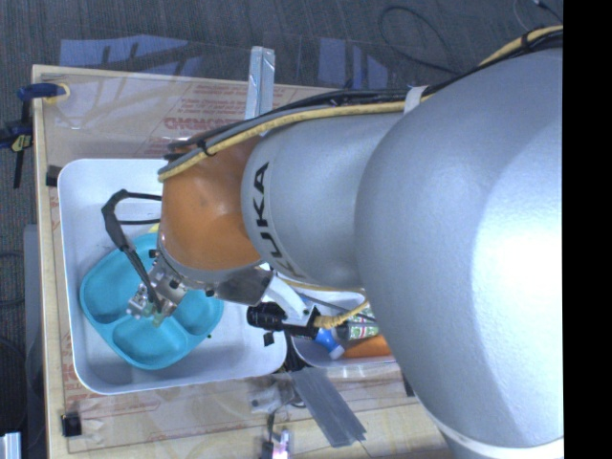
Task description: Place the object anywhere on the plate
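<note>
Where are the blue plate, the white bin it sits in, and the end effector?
blue plate point(100, 295): camera view, left compartment's floor.
white bin point(81, 194): camera view, bare floor near the upper left corner.
end effector point(148, 304): camera view, its tip above the plate.

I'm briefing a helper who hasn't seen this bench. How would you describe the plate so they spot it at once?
Start at the left white bin, the one the big grey arm leans over. On its floor, under the gripper, lies the plate. It is bright turquoise blue, rounded and split into compartments, the only strongly coloured thing in that white bin.
</note>
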Robot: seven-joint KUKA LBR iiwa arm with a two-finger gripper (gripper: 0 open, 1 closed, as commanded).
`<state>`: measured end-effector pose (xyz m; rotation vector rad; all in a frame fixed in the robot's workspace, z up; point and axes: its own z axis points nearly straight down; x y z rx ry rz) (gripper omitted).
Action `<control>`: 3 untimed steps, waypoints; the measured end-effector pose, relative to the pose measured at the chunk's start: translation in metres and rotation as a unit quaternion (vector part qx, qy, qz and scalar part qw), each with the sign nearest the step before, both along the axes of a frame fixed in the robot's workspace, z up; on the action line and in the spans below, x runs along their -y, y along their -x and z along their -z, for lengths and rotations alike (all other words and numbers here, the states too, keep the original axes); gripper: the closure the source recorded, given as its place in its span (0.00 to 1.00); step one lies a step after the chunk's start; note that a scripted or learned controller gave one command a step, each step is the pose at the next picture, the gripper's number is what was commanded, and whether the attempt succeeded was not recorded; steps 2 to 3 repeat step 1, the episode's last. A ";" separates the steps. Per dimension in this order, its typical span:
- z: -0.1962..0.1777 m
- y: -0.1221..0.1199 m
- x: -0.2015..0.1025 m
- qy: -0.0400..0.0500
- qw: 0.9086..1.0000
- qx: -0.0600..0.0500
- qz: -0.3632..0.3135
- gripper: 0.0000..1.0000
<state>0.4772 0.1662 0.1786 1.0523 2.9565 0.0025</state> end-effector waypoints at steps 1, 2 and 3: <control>-0.027 0.001 -0.019 0.000 1.000 -0.001 0.005 1.00; -0.027 0.001 -0.019 0.000 1.000 -0.001 0.005 1.00; -0.027 0.001 -0.019 0.000 1.000 -0.001 0.005 1.00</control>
